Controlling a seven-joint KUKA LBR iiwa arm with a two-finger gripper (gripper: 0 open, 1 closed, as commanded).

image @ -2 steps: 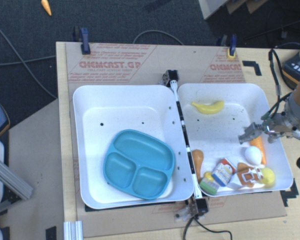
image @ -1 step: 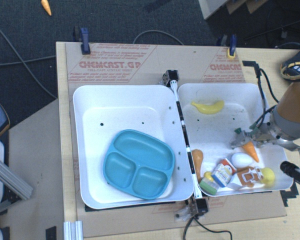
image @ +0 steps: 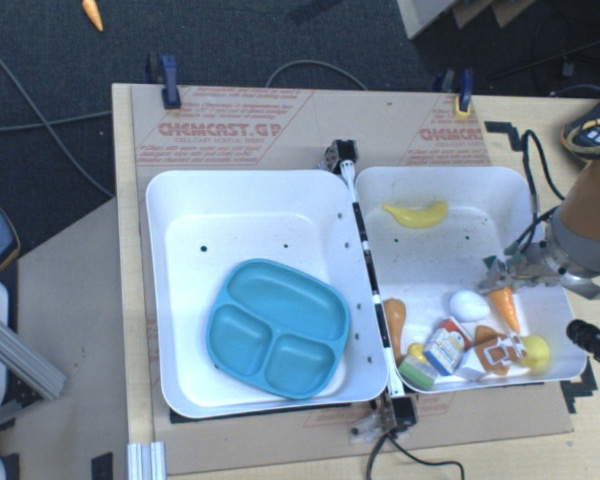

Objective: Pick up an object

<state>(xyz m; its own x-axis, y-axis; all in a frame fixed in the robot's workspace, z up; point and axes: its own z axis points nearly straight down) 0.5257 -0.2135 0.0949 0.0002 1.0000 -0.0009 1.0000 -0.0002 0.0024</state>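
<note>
At the near edge of the right-hand shallow white bin [image: 450, 183] lies a crowded heap: a green-capped small carton [image: 435, 356], an orange-and-white printed packet [image: 497, 351] and a round yellow plastic fruit [image: 536, 351], with a stubby orange plastic carrot piece [image: 394, 318] just beside the divider. A little farther in sits a smooth white plastic egg [image: 468, 305], and touching its right side a tapered orange toy carrot [image: 504, 307], tip pointing toward the near edge. The two-finger gripper [image: 507, 272] hangs directly over that carrot's thick end; how wide its claw stands cannot be told from here. The carrot looks like the likeliest target: slim, hard and slick, so it may roll or squirt out if pinched off-centre. A good grasp would close across its thick end, clear of the egg, and lift straight. Farther back, a curved yellow plastic banana [image: 416, 213] lies alone and well apart. In the left bin [image: 180, 198] rests a blue three-compartment plastic plate [image: 277, 326].
</note>
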